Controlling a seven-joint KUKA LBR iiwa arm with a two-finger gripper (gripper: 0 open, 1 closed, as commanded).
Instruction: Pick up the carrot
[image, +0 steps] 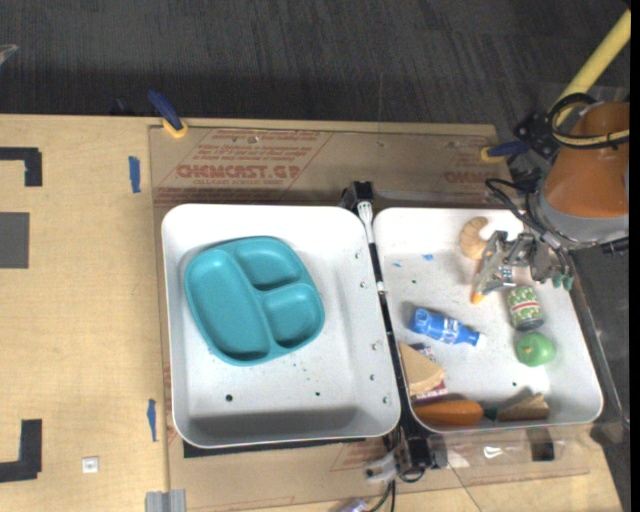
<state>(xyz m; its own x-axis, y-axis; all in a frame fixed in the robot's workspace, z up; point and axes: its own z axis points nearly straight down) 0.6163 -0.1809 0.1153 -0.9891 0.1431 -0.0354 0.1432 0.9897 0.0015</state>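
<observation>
My gripper (492, 268) is over the upper middle of the right bin (590, 385), hanging from the grey wrist with the orange band. A thin orange carrot (479, 292) sticks out down and to the left from between its fingers, which are shut on the carrot's upper part. The carrot's pointed tip is just over the bin floor, and the fingers hide the rest of it.
Also in the right bin: a tan roll (474, 235), a small can (524, 306), a green apple (536, 348), a blue bottle (444, 327), a sandwich wedge (421, 369), an orange-red oblong item (449, 411) and a brown piece (526, 408). The left bin (190, 400) holds a teal divided plate (252, 298).
</observation>
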